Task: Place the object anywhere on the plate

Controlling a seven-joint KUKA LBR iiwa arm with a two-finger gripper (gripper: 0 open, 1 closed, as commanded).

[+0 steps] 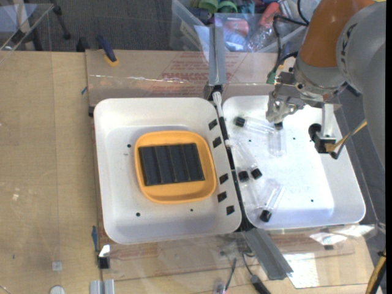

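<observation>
An orange plate (176, 165) with a dark ridged middle lies in the left bin (116, 213). Several clear plastic vials with black caps lie in the right bin (343, 192): one near the far left corner (252, 125), one in the middle (276, 142), one towards the front (269, 198). My gripper (277, 115) hangs low over the far part of the right bin, just above the upper end of the middle vial. I see nothing clearly held in it.
A black-tabbed divider (223, 158) runs between the two bins. Small black caps (249, 174) lie near it in the right bin. A clear tub of coloured items (239, 8) stands behind the bench. The grey arm with its orange band (331, 23) fills the upper right.
</observation>
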